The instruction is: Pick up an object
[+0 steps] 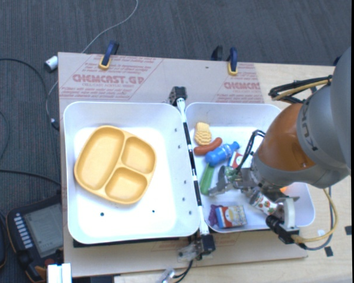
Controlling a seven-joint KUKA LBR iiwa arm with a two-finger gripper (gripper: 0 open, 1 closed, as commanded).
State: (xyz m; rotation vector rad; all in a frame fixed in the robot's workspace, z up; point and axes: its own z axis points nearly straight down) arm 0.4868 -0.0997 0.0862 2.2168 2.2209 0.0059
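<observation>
Nearest the front edge of the right bin (236, 107) lies a flat purple snack packet (229, 216). It sits tight in the corner, where the walls would crowd any approach. Just beside it, under my wrist, is a small red-and-white tube (264, 203), partly covered by my own arm.

My gripper (227, 180) is down low inside this bin, among the toys and pointing toward the bin's divider. From this angle I cannot tell whether it is wide or narrow, and I see nothing clearly caught in it, so I judge the pick not yet made. It is touching or very nearly touching a green piece (207, 178) that lies lengthwise along the divider wall. That is the likeliest target. The wall behind it would stop it sliding away, but it also leaves little room on that side.

Farther back is a blue bottle (222, 152), tilted across a red sausage (206, 148), and beyond them a yellow ridged toy (203, 133). These three are bunched together, so going for one would probably nudge the others.

The left bin (165, 211) holds a yellow divided plate (115, 164), lying flat and well apart from me. At the far edge, two clamps (109, 53) pin a printed board to the worktop (301, 78), which keeps both bins from shifting.
</observation>
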